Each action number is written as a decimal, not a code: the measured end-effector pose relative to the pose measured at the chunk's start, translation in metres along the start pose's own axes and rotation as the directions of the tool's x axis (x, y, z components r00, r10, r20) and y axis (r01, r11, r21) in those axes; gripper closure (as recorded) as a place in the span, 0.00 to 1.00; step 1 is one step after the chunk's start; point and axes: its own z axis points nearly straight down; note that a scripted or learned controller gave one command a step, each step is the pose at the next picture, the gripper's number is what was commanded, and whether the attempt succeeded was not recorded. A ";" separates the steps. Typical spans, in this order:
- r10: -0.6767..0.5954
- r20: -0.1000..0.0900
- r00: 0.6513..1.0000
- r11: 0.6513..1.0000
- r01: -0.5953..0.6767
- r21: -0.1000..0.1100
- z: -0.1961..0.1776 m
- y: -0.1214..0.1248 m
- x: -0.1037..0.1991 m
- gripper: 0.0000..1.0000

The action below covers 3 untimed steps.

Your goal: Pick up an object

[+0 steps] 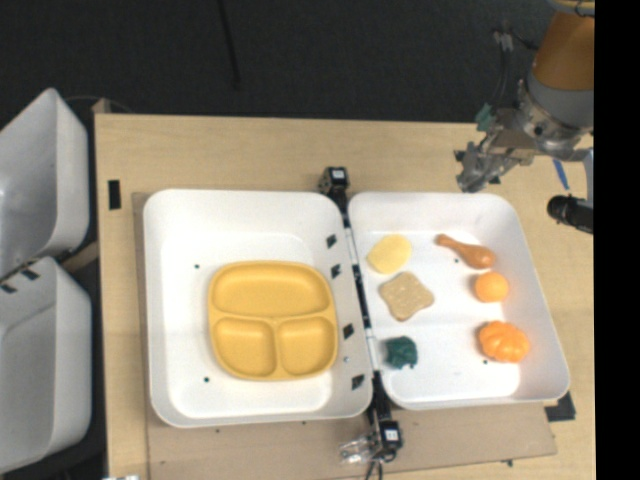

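My gripper [478,173] hangs over the bare bench just beyond the far edge of the right bin [520,380], near its far right corner. I cannot tell whether it is open or shut, and nothing is visibly held in it. The things I could pick all lie in that right bin, nearer the camera than I am. Closest to me is one drumstick-shaped piece [465,250], orange-brown, lying slantwise near the far wall. Left of it sits one pale yellow round piece [389,253], and just below that one tan slice like bread [405,295], the two nearly touching. Along the right side are one small orange ball [490,287] and, further toward the camera, one larger ribbed orange piece like a pumpkin [502,341]. One dark green lump [400,352] lies near the wall shared with the other bin. That makes six loose things in the right bin. The left bin [170,368] holds one yellow tray [272,319] with three compartments, one long and two small
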 end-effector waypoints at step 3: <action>0.001 0.001 1.000 1.000 -0.001 0.002 0.034 -0.004 0.140 1.00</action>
